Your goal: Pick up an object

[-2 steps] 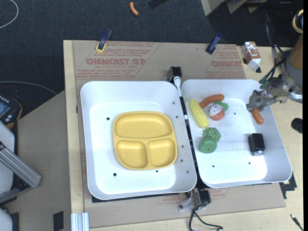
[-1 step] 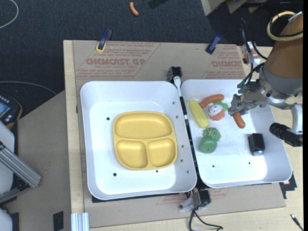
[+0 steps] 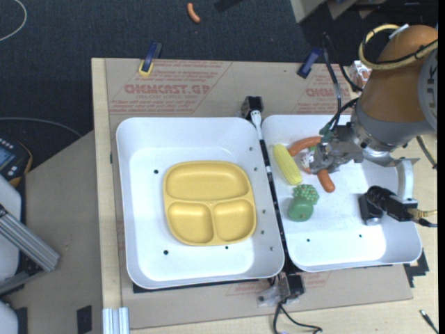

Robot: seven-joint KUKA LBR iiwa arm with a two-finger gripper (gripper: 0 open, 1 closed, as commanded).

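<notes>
The step in hand, as I judge it, is closing on something in the right bin (image 3: 361, 250). My claw (image 3: 318, 161) sits low among a tight cluster there, so the choice of target matters most. The upper sausage (image 3: 304, 145) lies just behind the claw and the lower sausage (image 3: 326, 181) just in front of it. The corn cob (image 3: 286, 163) lies close on the side nearer the left bin (image 3: 136, 160), and the green broccoli (image 3: 302, 202) stands a little further forward.

To do this well I would commit to one piece only, probably one of the sausages since they are nearest; I would line the claw across its narrow width rather than along its length; I would come straight down so I do not nudge the corn cob into the way; I would lift only once the piece is truly caught.

Whether the claw is open or closed I cannot tell, since my own wrist hides it; I see nothing clearly held.

My arm reaches in over the right bin's far corner, orange band uppermost, wrist bent steeply down and turned towards the divider between the bins; the yellow plate (image 3: 208, 202) in the left bin lies well apart.
</notes>
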